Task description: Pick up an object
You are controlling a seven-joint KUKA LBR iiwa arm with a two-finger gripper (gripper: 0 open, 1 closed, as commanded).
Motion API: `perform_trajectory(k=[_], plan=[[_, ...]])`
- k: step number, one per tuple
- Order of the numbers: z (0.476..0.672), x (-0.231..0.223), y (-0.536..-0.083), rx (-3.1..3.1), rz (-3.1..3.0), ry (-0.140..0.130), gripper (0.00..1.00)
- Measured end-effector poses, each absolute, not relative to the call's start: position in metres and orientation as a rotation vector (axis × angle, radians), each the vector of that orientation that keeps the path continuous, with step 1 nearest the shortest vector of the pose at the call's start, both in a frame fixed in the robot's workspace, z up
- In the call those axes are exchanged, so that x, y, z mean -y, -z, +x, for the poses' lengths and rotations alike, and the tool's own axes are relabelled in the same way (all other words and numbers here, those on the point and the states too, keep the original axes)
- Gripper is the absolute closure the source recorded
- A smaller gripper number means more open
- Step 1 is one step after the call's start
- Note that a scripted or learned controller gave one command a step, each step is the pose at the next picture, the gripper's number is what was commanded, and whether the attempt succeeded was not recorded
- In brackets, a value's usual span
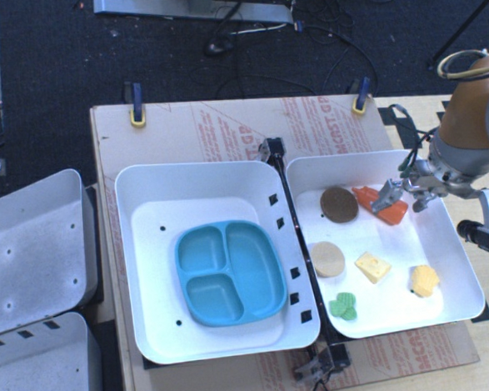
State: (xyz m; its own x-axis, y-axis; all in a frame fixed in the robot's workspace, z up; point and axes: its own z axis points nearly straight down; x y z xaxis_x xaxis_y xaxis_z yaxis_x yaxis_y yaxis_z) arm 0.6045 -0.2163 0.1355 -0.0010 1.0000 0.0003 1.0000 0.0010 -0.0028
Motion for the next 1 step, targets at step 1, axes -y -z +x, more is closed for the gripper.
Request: perform_trajectory(k=[1], plan=[[0.6053,0.2163,-0.1484,2.224,-2.221,0.0,1.0]])
